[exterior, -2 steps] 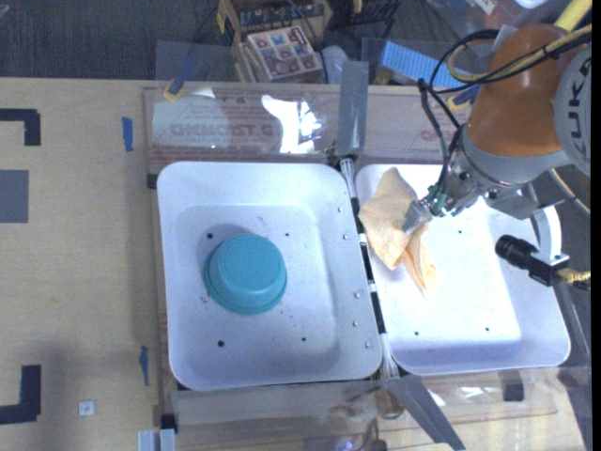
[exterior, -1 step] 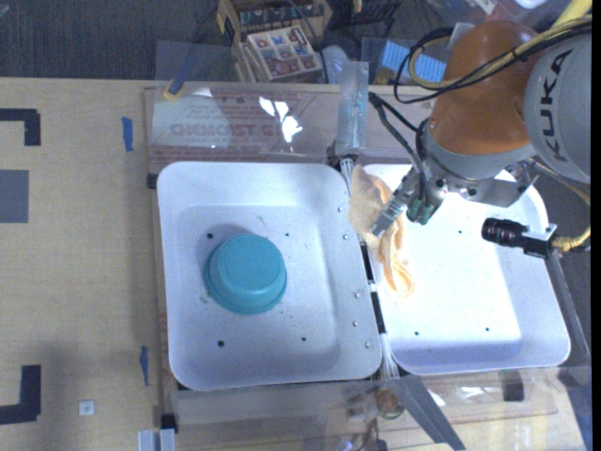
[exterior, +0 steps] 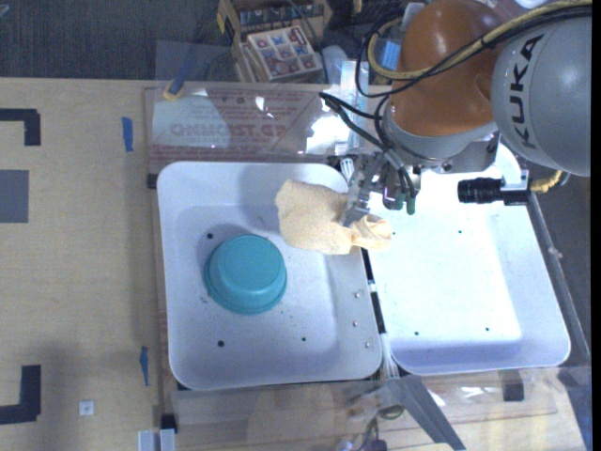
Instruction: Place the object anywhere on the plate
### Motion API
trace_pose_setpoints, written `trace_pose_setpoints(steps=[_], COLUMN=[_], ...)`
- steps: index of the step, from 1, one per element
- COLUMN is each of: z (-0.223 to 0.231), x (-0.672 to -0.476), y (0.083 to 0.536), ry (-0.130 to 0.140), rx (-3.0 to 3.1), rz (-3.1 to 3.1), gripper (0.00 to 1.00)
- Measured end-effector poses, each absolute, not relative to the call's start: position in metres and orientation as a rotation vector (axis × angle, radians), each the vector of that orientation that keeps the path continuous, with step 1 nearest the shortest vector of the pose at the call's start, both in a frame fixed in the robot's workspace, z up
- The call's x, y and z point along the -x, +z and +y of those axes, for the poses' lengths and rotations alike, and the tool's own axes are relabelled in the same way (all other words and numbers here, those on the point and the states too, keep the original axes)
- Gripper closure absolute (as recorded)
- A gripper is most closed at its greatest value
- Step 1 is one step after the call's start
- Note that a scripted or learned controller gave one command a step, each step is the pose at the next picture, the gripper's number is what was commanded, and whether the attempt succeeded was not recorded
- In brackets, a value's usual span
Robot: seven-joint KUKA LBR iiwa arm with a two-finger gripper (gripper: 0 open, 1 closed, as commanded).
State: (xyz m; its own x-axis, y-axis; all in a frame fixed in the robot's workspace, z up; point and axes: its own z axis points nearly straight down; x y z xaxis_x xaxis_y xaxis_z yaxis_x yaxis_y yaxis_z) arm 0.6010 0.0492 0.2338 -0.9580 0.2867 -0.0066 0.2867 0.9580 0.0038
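Observation:
A teal round plate (exterior: 246, 272) sits in the left white bin (exterior: 188, 346), left of its centre. A soft pale-yellow cloth (exterior: 315, 219) lies at that bin's upper right, its right end reaching over the divider between the bins. My gripper (exterior: 358, 209) comes down from the right onto the cloth's right end. Its fingers (exterior: 352, 216) are pinched together with a fold of the cloth between them. The cloth is up and to the right of the plate, not touching it.
The right white bin (exterior: 470, 299) lies beside the left one, under the arm. A clear plastic sheet (exterior: 235, 125) lies behind the left bin. Boxes and cables crowd the floor at the back. Wooden bench surface extends to the left.

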Motion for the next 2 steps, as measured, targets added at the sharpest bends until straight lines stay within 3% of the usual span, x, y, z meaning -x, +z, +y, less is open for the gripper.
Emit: trace_pose_setpoints(steps=[1,2], z=[0.098,0.145], x=[-0.61,-0.633], y=[0.233,0.23], ry=[0.005,0.006], rx=[-0.004,0.0], rz=[3.133,3.134], gripper=[1.0,1.0])
